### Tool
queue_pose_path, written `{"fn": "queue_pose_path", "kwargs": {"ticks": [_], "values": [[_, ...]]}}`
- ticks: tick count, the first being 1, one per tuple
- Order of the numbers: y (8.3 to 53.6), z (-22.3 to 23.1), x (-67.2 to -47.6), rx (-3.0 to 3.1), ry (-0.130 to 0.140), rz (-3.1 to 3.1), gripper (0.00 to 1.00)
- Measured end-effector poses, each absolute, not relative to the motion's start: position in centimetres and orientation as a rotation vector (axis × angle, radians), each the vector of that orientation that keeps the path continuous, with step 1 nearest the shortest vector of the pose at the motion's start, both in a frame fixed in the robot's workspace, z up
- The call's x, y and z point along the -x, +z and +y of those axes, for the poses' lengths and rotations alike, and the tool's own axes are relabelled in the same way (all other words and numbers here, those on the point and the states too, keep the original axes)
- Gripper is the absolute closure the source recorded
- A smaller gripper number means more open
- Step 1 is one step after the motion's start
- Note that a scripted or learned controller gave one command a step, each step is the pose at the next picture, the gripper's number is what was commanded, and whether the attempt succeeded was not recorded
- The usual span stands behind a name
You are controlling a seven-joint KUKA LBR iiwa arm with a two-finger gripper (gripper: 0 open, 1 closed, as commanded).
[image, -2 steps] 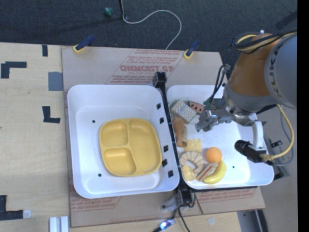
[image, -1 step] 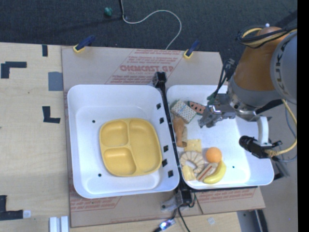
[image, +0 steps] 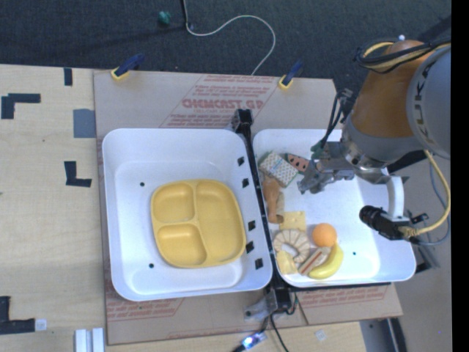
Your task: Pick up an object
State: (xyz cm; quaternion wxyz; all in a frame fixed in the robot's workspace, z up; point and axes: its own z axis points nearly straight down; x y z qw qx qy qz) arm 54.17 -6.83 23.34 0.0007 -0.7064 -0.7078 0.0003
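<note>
The right bin (image: pixel 370 266) holds several toy foods: an orange (image: pixel 324 235), a banana (image: pixel 329 264), a cheese slice (image: pixel 294 221), a round pastry (image: pixel 292 244), a tan bread piece (image: pixel 274 199) and a patterned square block (image: pixel 279 169). A thin brown piece (image: pixel 296 160) lies by the block. My gripper (image: pixel 314 182) hangs over the upper middle of this bin, just right of the block, fingers pointing down-left. Nothing shows between the fingers.
The left bin (image: pixel 124 167) carries a yellow compartment plate (image: pixel 196 221). A black divider clip (image: pixel 242 119) sits between the bins. The arm body (image: pixel 392 101) looms over the right bin's upper right. A black fitting (image: pixel 381 222) sits at its right wall.
</note>
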Motion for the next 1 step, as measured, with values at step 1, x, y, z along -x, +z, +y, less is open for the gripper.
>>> {"fn": "queue_pose_path", "kwargs": {"ticks": [1], "values": [[23.36, -6.85, -54.29, 2.218, 0.001, -2.222, 1.00]]}}
